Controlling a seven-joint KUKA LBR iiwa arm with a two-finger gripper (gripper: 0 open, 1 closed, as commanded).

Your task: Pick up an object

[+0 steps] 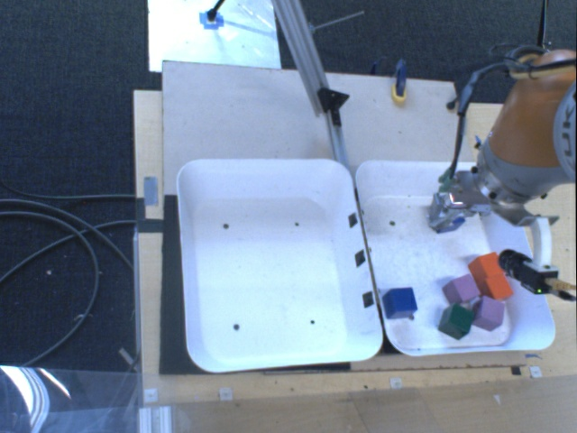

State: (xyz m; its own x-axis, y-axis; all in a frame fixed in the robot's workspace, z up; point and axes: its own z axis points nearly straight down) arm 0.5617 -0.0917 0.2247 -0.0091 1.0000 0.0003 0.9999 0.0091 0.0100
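Sitting nearest in the right bin (541,332) are the loose blocks: a blue block (399,302) lying alone toward the left wall, and further right a tight cluster of a green block (456,321), two purple blocks (462,289) and, just behind them, an orange block (490,275). Further back, the gripper (447,213) is hovering over bare bin floor, well apart from all of them; whether it is open or closed I cannot tell. Going for the blue block is looking wisest, since nothing is crowding it: centring above it and descending straight should give a clean grasp.
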